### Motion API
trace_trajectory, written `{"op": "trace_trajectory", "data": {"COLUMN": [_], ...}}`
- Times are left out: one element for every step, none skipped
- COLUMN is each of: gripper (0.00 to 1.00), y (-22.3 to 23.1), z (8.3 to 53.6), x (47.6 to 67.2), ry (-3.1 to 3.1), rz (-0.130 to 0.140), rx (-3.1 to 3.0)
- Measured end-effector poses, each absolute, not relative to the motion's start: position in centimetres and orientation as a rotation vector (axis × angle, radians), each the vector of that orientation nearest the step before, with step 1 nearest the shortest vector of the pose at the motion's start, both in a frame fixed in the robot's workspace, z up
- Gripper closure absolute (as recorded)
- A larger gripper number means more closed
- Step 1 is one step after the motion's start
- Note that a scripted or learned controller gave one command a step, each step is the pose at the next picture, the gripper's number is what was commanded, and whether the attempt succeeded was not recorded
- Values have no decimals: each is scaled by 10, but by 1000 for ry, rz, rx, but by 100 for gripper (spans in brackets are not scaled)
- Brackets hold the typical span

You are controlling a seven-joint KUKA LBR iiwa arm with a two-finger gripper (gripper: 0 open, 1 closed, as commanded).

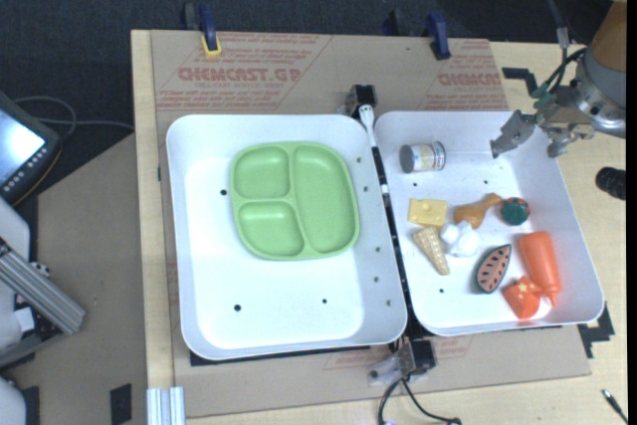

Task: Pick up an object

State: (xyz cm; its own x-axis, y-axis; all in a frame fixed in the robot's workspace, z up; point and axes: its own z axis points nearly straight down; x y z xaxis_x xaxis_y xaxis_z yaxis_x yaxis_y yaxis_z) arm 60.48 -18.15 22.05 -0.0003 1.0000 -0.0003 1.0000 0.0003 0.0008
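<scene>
Left bin (199,294): shallow white tray with rounded corners; it holds a pale green divided plate (295,200), three compartments, smooth and matte, sitting toward the far half.
Right bin (572,204): same shallow white tray, touching the left one along the middle seam; all the small things lie in it.
Can (423,156): small tin on its side near the far left of the right bin, metal end facing left, yellowish label.
Cheese wedge (428,212): flat yellow block, just below the can.
Cone (432,249): tan, ridged, tapering toward the near side, touching a small white lump (459,238).
Drumstick (480,210): orange-brown, lying between the cheese and a dark green round piece (515,209).
Watermelon slice (493,269): brown-red oval with dark seeds, near the front.
Carrot (540,259): smooth orange cylinder, just right of the slice.
Red-orange piece (523,299): small, glossy, at the front edge, touching the carrot's near end.
Bench (299,75): brown board printed with red lettering, blue clamps at the far edge.
Gripper (532,136): grey metal, hanging over the far right corner of the right bin, above bare white floor; the two fingers stand apart, nothing between them, well clear of the can and the toys.
</scene>
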Motion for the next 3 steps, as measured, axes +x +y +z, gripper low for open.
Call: {"op": "trace_trajectory", "data": {"gripper": [0,0,0], "y": [-178,-177,-176], "z": [178,135,81], "x": [602,604,603], "ry": [2226,2225,2226], "rz": [-4,-4,-5], "rx": [2224,2224,2225]}}
